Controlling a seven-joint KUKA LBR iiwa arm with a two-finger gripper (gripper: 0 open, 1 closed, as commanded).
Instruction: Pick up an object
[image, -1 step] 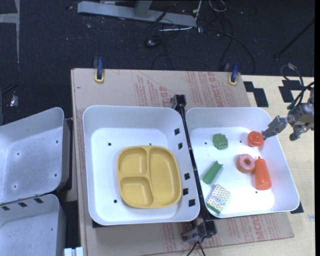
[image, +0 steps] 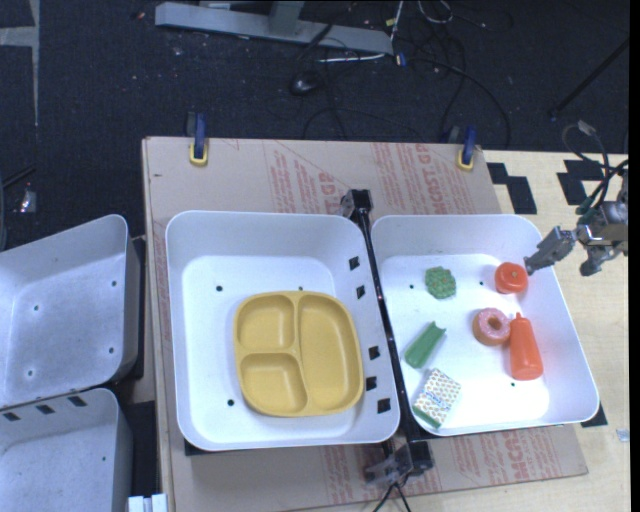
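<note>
Six toys are seen in the right bin (image: 575, 375): orange bottle (image: 524, 348) touching pink donut (image: 490, 326), red tomato (image: 511, 277), broccoli (image: 440, 282), green pickle (image: 424, 344), patterned packet (image: 437, 396). Gripper (image: 572, 250) is placed at bin's upper-right edge w/ fingers spread, nothing held.

Red printed lettering runs across the brown cardboard sheet (image: 262, 175) that lies under the two bins on the surface, showing above the bins and again along the sheet's lower right edge. It appears upside down or mirrored and is too faint and small to be read with certainty. The small patterned packet (image: 437, 396) in the right bin (image: 566, 400) bears print too fine to make out.
</note>
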